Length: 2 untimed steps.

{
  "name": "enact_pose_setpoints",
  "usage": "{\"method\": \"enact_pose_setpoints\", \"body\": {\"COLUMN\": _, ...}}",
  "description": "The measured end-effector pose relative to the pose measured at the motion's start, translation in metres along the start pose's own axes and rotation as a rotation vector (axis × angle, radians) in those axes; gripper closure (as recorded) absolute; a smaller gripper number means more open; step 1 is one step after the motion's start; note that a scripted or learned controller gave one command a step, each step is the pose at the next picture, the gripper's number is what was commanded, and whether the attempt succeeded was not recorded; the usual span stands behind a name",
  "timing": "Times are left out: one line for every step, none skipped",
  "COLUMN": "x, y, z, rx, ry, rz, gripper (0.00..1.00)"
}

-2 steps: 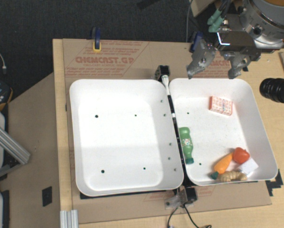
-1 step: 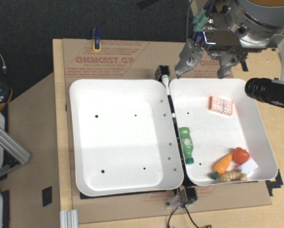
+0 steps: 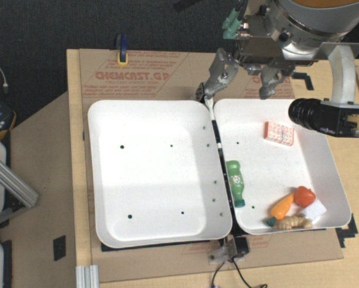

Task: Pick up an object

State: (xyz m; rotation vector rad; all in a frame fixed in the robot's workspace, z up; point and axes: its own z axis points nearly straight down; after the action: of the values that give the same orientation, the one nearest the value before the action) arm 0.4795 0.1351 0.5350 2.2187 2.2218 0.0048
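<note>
Clearly, the end effector (image 3: 242,83) hangs above the far edge of the two bins, close to the place where they meet, and its two fingers stand apart with nothing between them. One finger (image 3: 216,77) points down toward the far corner of the left bin (image 3: 107,161), the other finger (image 3: 269,86) is over the far rim of the right bin (image 3: 329,161). I judge that the arm waits high like this so that it can choose a target before it goes down.

All things to pick lie in the right bin. A small pink patterned box (image 3: 279,133) lies alone in the far part, well apart from the rest, so it seems the easiest target for open fingers. A green bottle (image 3: 235,183) lies on its side, just beside the wall that the two bins share; this wall leaves little room for a finger on that side. In the near corner an orange carrot-like toy (image 3: 281,207), a red tomato-like toy (image 3: 304,195), a white piece (image 3: 314,210) and a beige knobby toy (image 3: 293,223) sit close together, some touching, probably because the bin floor slopes toward its corner. A grasp there could catch two things or push them away. The left bin holds nothing I can see, and the grasp is not yet begun.
</note>
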Motion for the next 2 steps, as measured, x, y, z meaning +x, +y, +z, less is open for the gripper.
{"method": "enact_pose_setpoints", "body": {"x": 0.029, "y": 0.000, "z": 0.000, "rx": 0.000, "ry": 0.000, "rz": 0.000, "gripper": 0.00}}
{"method": "enact_pose_setpoints", "body": {"x": 0.056, "y": 0.000, "z": 0.000, "rx": 0.000, "ry": 0.001, "rz": -0.001, "gripper": 0.00}}
